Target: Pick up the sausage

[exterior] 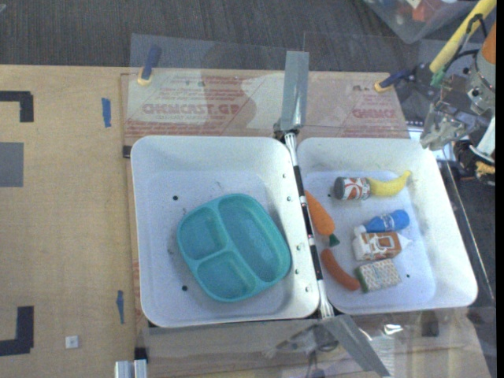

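We are at the approach: our end effector (442,128), its state unclear, must descend to the sausage (339,269) at lower right.

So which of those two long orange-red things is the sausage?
The sausage is the plain reddish one nearer the right bin's front; the carrot above it has a green tip.
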You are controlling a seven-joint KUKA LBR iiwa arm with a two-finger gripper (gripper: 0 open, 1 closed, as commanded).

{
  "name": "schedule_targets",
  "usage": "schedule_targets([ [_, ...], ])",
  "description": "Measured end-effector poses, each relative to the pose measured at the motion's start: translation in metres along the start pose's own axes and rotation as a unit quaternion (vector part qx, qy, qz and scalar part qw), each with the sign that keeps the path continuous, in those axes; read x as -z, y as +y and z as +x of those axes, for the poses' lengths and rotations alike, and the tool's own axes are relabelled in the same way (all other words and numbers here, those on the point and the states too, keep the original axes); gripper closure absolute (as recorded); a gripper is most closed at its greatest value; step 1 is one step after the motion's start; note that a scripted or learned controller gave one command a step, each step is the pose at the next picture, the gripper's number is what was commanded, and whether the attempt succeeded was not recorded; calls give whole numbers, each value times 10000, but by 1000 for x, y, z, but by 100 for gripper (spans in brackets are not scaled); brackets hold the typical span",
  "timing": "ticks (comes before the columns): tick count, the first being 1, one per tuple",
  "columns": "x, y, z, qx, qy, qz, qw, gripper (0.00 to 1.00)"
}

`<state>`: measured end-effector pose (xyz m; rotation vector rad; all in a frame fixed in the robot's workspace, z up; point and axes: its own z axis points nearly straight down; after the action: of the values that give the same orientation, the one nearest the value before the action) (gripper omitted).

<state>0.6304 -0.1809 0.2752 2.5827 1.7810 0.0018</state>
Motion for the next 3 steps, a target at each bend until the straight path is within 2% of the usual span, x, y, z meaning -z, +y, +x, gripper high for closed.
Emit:
schedule_targets([
  [1, -2, 11, -4, -1000, -1, 6, 9950, 100],
  [2, -15, 19, -8, -2109, -4, 13, 9775, 100],
  [3, -12, 21, 0, -2936, -5, 16, 9559, 100],
])
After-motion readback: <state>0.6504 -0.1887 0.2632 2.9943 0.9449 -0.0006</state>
